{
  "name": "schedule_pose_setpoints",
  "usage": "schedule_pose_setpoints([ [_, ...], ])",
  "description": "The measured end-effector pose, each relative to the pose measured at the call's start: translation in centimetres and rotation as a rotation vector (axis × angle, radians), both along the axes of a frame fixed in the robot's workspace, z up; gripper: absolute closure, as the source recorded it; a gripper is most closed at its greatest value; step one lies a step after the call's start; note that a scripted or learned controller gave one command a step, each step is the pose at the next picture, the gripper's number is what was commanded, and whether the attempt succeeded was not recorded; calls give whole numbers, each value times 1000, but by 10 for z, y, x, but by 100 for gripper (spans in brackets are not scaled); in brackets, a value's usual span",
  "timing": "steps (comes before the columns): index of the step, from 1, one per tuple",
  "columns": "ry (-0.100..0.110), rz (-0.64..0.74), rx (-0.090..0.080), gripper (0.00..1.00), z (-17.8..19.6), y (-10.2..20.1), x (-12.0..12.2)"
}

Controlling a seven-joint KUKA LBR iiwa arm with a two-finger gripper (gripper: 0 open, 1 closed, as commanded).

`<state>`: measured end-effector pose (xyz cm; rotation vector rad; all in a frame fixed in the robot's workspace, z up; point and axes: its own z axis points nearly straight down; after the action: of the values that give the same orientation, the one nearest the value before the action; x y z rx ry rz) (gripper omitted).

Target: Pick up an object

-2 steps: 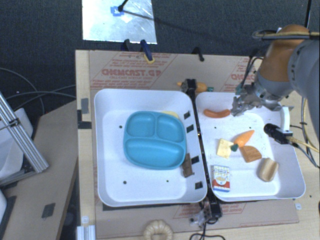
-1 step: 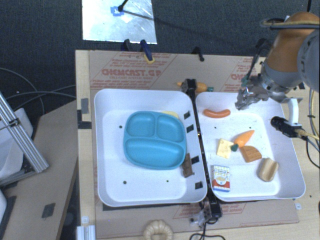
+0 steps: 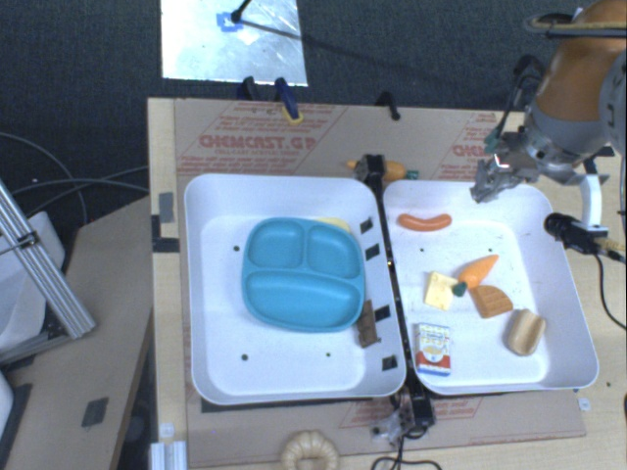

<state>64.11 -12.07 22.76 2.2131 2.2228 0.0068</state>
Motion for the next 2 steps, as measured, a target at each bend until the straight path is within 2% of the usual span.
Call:
schedule_pose_setpoints([
  [1,4,5,2,100,8,52,-18],
  [2,9,4,3,100,-11,96,-53],
])
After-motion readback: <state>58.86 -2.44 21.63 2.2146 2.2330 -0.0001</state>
